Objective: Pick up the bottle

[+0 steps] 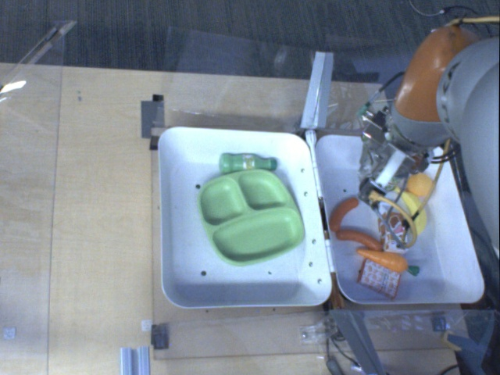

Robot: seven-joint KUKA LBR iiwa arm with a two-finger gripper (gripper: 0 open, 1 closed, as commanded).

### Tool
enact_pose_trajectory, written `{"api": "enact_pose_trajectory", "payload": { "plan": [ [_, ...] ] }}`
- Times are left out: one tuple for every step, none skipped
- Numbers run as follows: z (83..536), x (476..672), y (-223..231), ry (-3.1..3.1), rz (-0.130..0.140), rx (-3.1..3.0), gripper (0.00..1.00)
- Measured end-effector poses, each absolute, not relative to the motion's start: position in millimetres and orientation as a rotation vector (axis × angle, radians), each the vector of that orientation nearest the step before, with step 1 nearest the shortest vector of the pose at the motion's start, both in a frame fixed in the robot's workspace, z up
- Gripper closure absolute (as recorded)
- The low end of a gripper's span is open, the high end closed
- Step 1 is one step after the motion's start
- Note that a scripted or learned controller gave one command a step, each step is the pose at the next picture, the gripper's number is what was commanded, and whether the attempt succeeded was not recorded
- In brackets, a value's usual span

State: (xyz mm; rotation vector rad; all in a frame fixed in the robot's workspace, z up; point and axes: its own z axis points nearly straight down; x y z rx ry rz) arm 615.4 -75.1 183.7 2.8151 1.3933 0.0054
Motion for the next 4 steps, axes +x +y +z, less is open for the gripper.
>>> {"api": "enact_pose_trajectory", "payload": {
  "plan": [
    [90.0, 591.6, -100.3, 1.755, 0.017, 2.597, 1.00],
    [88.9, 591.4, -101.3, 1.753, 0.016, 2.596, 0.00],
    [189.3, 561.5, -82.2, 1.491, 0.004, 2.764, 0.00],
    [121.0, 570.2, -120.4, 1.624, 0.039, 2.660, 0.00]
  ]
}}
